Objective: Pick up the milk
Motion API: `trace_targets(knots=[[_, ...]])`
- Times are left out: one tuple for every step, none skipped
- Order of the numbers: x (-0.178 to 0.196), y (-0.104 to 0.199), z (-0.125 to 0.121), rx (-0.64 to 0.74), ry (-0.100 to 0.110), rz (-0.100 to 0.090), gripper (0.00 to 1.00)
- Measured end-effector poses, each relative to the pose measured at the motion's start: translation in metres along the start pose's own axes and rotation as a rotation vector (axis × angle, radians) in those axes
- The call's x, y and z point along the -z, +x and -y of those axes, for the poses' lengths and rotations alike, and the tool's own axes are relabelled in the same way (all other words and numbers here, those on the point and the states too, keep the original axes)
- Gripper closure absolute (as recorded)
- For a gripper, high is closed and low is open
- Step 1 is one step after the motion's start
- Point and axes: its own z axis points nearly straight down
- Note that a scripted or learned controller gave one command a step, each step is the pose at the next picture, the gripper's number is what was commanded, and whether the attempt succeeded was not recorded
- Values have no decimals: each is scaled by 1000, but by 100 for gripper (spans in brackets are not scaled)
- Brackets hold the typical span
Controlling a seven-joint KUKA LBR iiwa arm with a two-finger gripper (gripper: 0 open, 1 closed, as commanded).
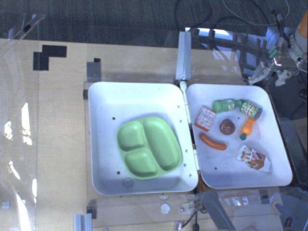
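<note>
White-and-brown milk (251, 158) near bin's (231, 173) front right corner, untouched. Gripper (278, 66) beyond back right corner, grip state indiscernible. Approach step: next, reach over, descend.

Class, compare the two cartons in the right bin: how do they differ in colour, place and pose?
The red carton is red and white; the brown carton is brown and white. The red carton lies near the bin's left wall, the brown carton toward its lower right corner. Their long sides slant in different directions. Both are small and lie flat in the right bin.
</note>
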Motion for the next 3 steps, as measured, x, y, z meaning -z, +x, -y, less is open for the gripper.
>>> trace_targets(knots=[[-154,10,39,205,-5,1,0],[-186,-5,-13,380,16,-14,0],[-18,-11,80,746,-8,6,0]])
